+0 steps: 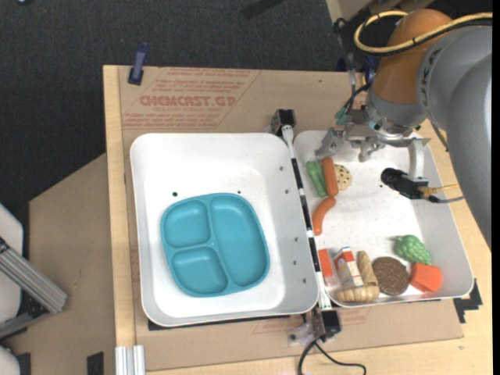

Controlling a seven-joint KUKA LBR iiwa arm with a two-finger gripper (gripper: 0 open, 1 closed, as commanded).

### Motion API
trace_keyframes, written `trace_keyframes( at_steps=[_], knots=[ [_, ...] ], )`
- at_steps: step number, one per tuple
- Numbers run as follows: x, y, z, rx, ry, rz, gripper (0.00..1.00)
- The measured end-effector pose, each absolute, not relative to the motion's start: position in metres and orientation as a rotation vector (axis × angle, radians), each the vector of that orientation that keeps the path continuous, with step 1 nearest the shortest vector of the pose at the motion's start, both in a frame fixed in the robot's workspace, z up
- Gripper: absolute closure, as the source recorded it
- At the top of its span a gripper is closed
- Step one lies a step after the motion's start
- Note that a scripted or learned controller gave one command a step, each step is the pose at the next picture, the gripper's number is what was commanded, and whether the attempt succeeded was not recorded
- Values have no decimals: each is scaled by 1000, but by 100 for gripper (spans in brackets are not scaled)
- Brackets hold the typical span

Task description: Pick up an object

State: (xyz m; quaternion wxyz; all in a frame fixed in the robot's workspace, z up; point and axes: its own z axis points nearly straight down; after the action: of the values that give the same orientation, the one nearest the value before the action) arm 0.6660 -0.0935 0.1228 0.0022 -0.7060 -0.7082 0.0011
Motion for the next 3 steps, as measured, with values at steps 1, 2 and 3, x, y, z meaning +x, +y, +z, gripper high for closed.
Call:
trace_keyframes(
  at_steps=[1,2,3],
  knots=[
    [653,-95,88,-2225,-2222,-9,0],
    [647,-93,91,-2231,-2227,-12,0],
    [649,-94,103,-2233,-2231,-17,100]
  ],
)
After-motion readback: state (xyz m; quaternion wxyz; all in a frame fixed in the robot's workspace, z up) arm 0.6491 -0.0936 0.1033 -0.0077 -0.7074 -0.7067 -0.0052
